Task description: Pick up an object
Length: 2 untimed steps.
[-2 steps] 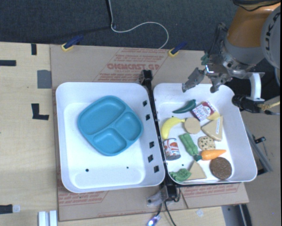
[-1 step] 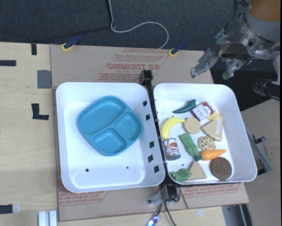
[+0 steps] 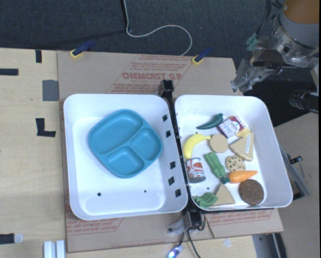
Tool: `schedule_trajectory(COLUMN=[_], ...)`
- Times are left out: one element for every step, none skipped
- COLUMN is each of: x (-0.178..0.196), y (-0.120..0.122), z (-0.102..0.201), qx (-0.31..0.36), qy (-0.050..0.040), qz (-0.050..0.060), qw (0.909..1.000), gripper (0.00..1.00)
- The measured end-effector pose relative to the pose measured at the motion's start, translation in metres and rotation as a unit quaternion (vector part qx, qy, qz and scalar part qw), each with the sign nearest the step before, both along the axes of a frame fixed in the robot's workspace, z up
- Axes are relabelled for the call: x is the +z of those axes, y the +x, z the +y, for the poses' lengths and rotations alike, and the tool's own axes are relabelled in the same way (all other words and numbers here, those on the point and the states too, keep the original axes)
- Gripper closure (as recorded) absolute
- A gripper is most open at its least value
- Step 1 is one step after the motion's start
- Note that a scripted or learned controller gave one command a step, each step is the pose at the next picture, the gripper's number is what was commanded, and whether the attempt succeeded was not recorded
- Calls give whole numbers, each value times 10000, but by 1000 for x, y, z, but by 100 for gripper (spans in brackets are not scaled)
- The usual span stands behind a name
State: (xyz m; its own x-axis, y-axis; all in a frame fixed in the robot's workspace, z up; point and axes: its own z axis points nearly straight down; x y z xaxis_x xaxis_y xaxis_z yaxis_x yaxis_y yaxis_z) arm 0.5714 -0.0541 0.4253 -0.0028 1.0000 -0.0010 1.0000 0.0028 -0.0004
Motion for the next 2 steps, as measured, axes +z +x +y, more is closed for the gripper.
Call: schedule_trajectory(x=[118, 110], y=[-48, -89], z=[13, 77], qx=[5, 26], qy=[6, 11], qz=[-68, 3], qw=[10000, 10000], gripper=[100, 100])
